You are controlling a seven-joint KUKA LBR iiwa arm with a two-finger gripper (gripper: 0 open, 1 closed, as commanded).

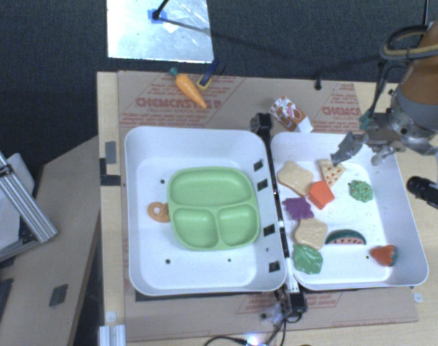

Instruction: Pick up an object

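Note:
My gripper point(361, 154) hangs over the back of the right bin point(401, 215), open, with nothing between its fingers. One fingertip point(343, 152) is just above a pizza slice point(331, 171). Close by lie a toast slice point(296, 177), an orange block point(320, 194) and a green broccoli piece point(360, 190). Nearer the front of the bin are purple grapes point(297, 207), a cracker-like slice point(310, 232), a watermelon slice point(346, 237), a green leaf point(307, 259) and a strawberry point(383, 254).
The left bin point(143, 157) holds a green divided plate point(210, 207) and a pretzel point(158, 212). Behind the bins, on the cardboard, lie a carrot point(189, 89) and a small packet point(287, 112). A black divider edge point(271, 193) runs between the bins.

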